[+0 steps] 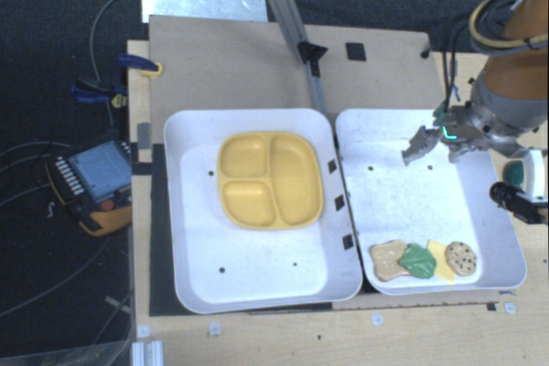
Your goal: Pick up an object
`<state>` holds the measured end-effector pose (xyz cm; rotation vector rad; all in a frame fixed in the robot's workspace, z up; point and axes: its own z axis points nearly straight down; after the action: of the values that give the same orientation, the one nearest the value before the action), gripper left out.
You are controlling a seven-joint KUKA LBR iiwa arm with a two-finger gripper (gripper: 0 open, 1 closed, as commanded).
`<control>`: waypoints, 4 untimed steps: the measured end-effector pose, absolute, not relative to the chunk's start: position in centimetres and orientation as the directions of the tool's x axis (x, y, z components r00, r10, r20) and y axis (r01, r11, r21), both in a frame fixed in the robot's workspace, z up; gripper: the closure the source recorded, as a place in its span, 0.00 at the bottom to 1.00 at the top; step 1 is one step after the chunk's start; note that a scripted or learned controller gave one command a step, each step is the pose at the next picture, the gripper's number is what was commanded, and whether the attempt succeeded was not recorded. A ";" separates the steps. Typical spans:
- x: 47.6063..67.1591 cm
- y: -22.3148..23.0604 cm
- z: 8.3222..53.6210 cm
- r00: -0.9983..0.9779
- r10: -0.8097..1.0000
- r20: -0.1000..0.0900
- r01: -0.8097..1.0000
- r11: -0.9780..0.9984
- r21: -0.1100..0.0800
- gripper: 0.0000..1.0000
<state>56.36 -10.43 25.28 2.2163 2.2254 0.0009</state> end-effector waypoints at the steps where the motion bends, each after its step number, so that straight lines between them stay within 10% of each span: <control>1: 56.4 -10.4 25.3 -0.004 1.000 0.000 1.000 0.004 0.002 0.00; 4: 54.3 -9.9 11.0 -0.001 1.000 0.001 1.000 0.001 -0.002 0.00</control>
<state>54.30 -9.91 11.00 2.2226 2.2238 -0.0012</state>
